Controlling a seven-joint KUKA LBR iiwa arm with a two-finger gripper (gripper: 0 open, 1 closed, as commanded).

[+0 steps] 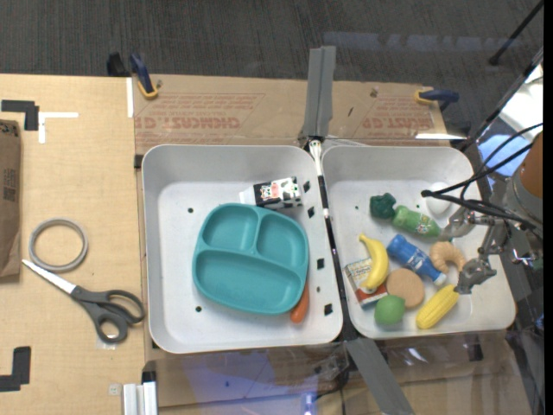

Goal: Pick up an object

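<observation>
The right bin (346,232) holds several toy foods: a banana (375,260), a blue bottle (413,257), a green bottle (416,223), a dark green piece (383,205), a tan croissant-like piece (447,254), a round brown piece (405,287), a green ball (390,309) and a yellow corn cob (437,306). My gripper (467,251) hangs low over this bin's right side. It is open, with one finger above and one below the tan piece's right end. Nothing is held between them.
In the left bin (160,258) lie a teal divided plate (251,259), a small black-and-white carton (278,193) and an orange carrot (300,305). A white object (441,201) sits at the right bin's far side. Scissors (95,303) and a tape roll (58,243) lie on the bench at left.
</observation>
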